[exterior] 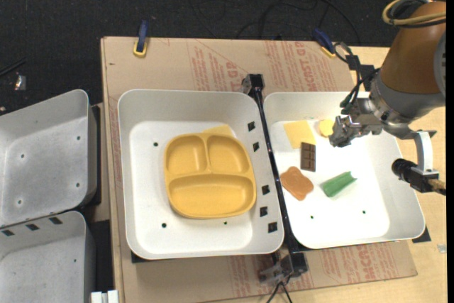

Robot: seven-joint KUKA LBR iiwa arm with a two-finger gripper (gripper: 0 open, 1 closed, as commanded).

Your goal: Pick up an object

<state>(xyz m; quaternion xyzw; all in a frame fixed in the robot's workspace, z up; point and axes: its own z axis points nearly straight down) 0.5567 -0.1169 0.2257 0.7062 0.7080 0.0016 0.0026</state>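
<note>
The counter (213, 57) is a wide brown board, and it carries two shallow white bins side by side. My arm (418, 67) comes in from the right of the camera view, grey with an orange band above the wrist, and it stands over the far right part of the right bin (369, 223).

The left bin (142, 174) holds a yellow tray (210, 177) with three compartments. It lies flat near the middle of that bin, and a pale yellow flat piece (223, 130) shows just behind its far edge, partly under it.

In the right bin the things lie in the left half. A pale yellow flat slice (299, 132) is at the far side. Just in front of it lies a small dark brown block (308, 156), touching or almost touching the slice. In front of that, near the wall between the two bins, is an orange piece (297, 183). A green block (338, 184) lies to the right of the orange piece, apart from it and tilted.

My gripper (342, 130) hangs over the far part of the right bin, just beside a small round yellow thing (325, 127), which sits to the right of the slice. From this angle I cannot tell if my gripper is released or clenched, and I see no thing inside it.
</note>
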